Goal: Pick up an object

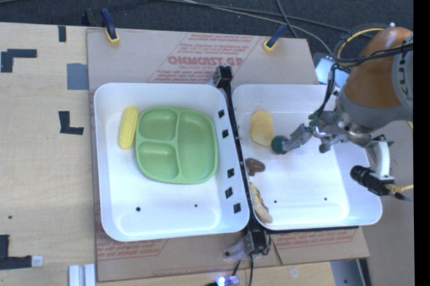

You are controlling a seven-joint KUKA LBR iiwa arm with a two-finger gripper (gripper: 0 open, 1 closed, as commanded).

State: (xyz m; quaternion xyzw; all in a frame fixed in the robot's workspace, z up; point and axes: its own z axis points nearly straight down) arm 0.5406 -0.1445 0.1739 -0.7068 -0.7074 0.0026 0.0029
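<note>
Camera view, end effector (282, 144) beside yellow object (262, 127), finger state unclear

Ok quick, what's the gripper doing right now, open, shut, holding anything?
Gripper: in the right bin, tip beside the yellow object; open or shut cannot be told, and no hold on anything is visible.

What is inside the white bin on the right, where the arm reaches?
The right bin holds a yellow object, a small brown piece and a pale item by the divider. The hand sits beside the yellow object. Anything beneath the arm is covered.
</note>
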